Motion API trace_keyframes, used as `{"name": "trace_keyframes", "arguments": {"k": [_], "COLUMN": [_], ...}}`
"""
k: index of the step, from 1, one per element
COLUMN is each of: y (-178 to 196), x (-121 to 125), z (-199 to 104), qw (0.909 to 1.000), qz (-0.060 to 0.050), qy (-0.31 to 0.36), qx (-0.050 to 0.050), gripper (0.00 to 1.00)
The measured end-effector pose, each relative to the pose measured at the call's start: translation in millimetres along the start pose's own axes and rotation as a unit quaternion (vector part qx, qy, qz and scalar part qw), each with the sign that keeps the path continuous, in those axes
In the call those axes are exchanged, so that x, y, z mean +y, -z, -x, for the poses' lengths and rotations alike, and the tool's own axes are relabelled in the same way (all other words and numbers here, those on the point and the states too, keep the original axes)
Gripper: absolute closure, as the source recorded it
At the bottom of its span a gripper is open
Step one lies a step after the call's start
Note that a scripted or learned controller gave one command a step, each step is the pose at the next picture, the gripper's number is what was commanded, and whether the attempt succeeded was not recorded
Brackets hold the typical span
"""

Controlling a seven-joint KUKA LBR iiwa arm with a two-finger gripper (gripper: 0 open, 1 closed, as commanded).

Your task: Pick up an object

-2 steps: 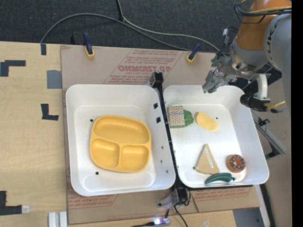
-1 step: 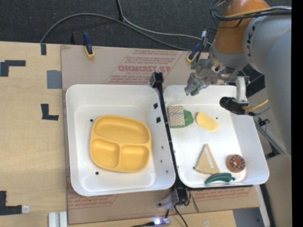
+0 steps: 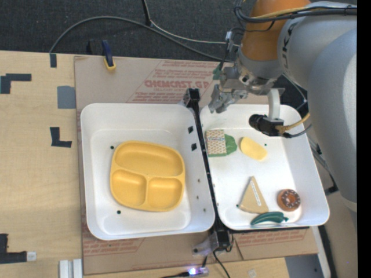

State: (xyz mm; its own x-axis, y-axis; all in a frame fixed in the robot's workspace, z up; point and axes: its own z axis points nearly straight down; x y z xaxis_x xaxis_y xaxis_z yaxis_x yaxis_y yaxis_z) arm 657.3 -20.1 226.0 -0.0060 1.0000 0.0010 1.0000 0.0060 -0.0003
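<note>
Green pepper [image 3: 268, 218] and doughnut [image 3: 288, 199]: near rim of right bin [image 3: 301, 155]. Checkered packet [image 3: 215, 142]: mid-bin, long axis running away from camera, directly below-nearward of end effector [image 3: 222, 102], which hovered at bin's far-left corner; finger opening cannot be told, nothing seen held.

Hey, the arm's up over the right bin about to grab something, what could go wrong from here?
The gripper hangs near the right bin's far left corner, so a straight descent may hit the wall. The checkered item overlaps the green piece, so a grasp may drag both. The green pepper lies against the near rim, leaving little finger room.
</note>
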Motion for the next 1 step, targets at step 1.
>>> {"name": "trace_keyframes", "arguments": {"k": [1], "y": [0.6], "x": [8.7], "z": [-54.8], "qw": [1.0000], "qz": [0.000], "qy": [0.000], "qx": [0.000], "gripper": [1.00]}}
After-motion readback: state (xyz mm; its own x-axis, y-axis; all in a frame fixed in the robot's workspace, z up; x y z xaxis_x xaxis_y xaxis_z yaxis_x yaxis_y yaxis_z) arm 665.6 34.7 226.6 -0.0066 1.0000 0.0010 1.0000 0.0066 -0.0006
